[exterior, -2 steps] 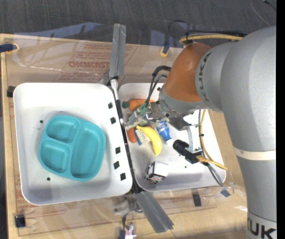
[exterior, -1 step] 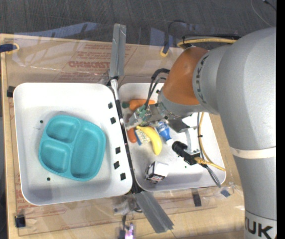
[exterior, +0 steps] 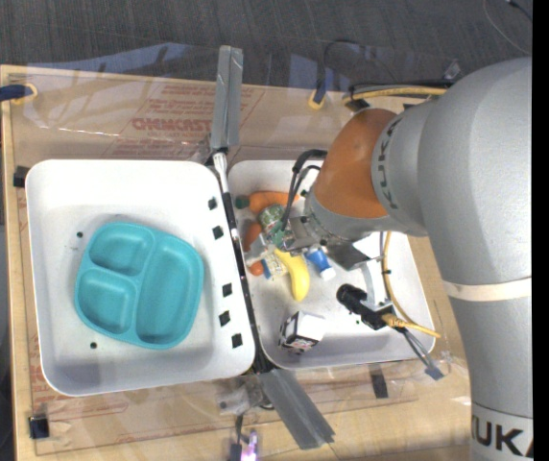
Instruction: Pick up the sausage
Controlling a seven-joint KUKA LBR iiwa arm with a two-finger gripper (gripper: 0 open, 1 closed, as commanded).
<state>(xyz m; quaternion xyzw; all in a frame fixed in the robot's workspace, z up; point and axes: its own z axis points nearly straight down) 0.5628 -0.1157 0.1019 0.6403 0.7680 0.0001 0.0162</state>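
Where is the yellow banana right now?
In the camera view, the banana lies in the right-hand bin, a small blue object just right of it and a black-and-white box below.

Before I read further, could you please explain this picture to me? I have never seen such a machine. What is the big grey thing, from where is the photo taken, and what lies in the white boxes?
The big grey thing is a robot arm with an orange band, reaching in from the right. At its end sits the gripper, a hand with two fingers, over the right bin. One camera, fixed above the bench, looks down at a slant. The left bin holds a teal divided plate. The right bin holds small things: a yellow banana, a black-and-white cube and an orange long piece near its far left corner, perhaps the sausage. Whether anything is held cannot be told.
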